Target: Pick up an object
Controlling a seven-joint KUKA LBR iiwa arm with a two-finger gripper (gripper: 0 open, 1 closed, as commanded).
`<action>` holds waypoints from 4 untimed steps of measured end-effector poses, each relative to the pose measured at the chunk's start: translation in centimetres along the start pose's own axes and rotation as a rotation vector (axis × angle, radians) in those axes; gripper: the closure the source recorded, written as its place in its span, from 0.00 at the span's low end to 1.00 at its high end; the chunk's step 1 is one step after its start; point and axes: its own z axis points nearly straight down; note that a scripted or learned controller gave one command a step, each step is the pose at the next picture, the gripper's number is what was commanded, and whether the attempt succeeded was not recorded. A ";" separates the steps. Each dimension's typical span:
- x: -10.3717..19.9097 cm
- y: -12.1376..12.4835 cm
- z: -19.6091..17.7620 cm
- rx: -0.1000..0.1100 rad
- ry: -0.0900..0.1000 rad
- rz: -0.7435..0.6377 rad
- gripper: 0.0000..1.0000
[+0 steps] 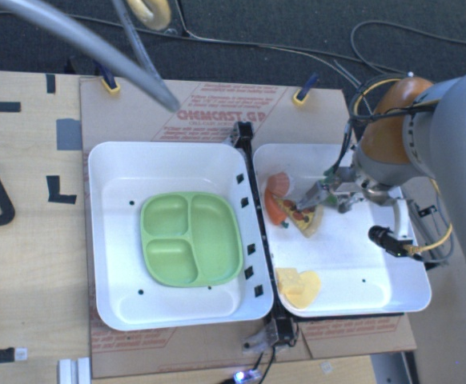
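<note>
In the right bin (377, 294) lie three small objects. A red-orange piece (276, 196) rests against the bin's left wall. Right beside it is a tan wedge with red and dark marks (306, 219). A pale yellow piece (298, 287) sits in the near left corner. My gripper (307, 205) reaches in from the right, low over the bin, and its tip is at the tan wedge, touching or just above it. The gripper body (347, 192) hides the wedge's far side.
The left bin (113, 182) holds a green divided plate (190, 239). A black divider (253, 214) runs between the bins. The grey arm with its orange band (393, 130) hangs over the right bin's far right side. Cables (409, 242) trail by the right wall.
</note>
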 end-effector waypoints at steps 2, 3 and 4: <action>1.3 0.1 -6.7 -0.002 0.003 -0.002 1.00; 1.3 0.1 -10.9 -0.002 0.003 -0.001 1.00; 0.9 -0.2 -17.2 -0.004 0.001 -0.001 1.00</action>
